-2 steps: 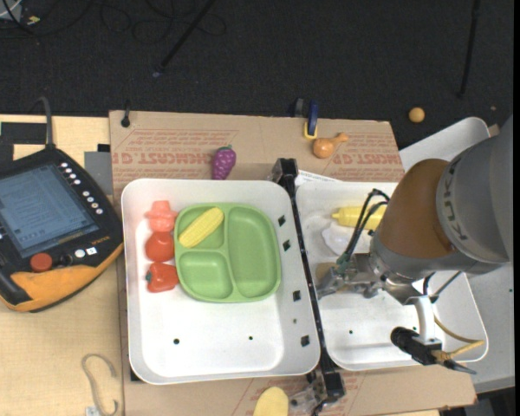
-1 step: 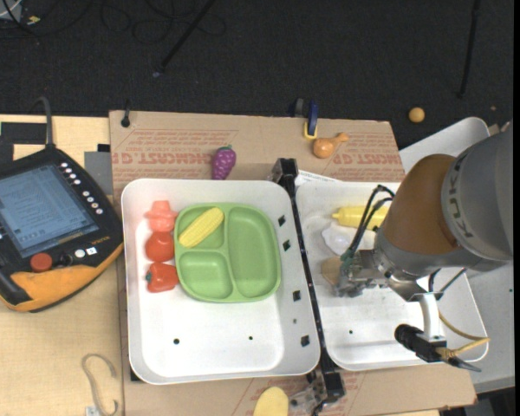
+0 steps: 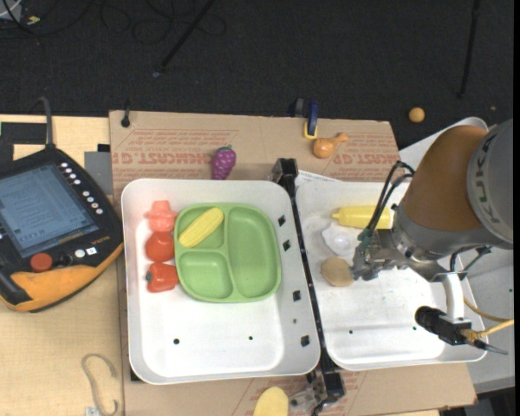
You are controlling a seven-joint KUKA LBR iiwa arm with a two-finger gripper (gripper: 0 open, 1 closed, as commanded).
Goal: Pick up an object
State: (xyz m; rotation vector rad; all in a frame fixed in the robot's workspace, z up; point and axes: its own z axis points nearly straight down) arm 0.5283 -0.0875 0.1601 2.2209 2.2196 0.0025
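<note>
Lying just left of the fingers (image 3: 364,265): tan round object (image 3: 336,273).

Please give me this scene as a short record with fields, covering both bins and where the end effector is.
left bin: green divided plate, corn cob in its top-left compartment
beside plate: three red and pink toy foods along its left edge
right bin: yellow item, tan round item
end effector: low over the right bin, just right of the tan round item

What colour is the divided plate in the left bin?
Light green: the three-compartment plastic plate shows best in the overhead camera view.
</note>
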